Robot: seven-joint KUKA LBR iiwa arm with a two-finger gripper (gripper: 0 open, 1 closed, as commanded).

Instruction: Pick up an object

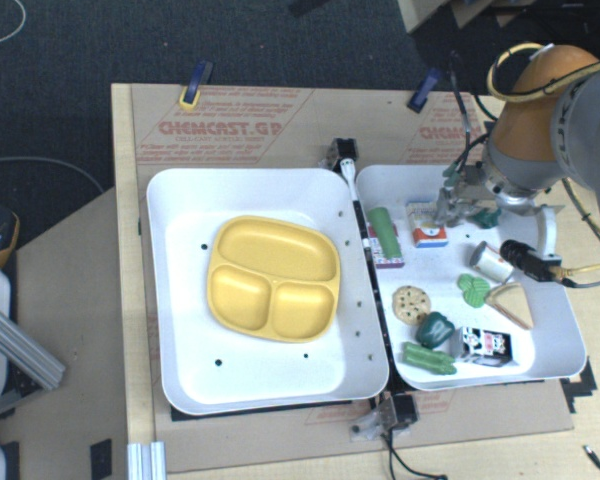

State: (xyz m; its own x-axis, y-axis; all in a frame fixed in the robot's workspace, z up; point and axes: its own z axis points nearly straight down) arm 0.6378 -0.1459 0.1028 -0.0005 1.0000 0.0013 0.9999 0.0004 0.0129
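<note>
Hand (460, 200) sits low over the far part of the right shallow white bin (560, 353), with the arm coming in from the right. Can't tell from this angle how far open it is, and nothing is visibly held. Closest item is a small red, white and blue carton (430, 225), just left of the hand, possibly touching it, can't confirm. It lies flat with its long axis roughly far-to-near across the bin, red end toward the near edge, pale end toward the far wall. Left of it a green cylinder with a pink label (385, 236) lies along the bin's left wall on the same far-to-near axis. A short silver can (492, 263) lies on its side near the hand, on the near side, set diagonally. Nearer still, a green leafy toy (473, 289) touches a tan wedge of toy bread (512, 306). Round speckled cookie (411, 304) is near the left wall, with a dark green rounded lump (437, 330) just beside it. Green pea pod (427, 359) lies at the near edge, with a black-and-white printed carton (485, 344) to its right. Left shallow white bin (170, 268) carries a yellow three-compartment plastic plate (275, 276), well apart from the hand. Both bins sit on the cardboard-topped bench (280, 118).
</note>
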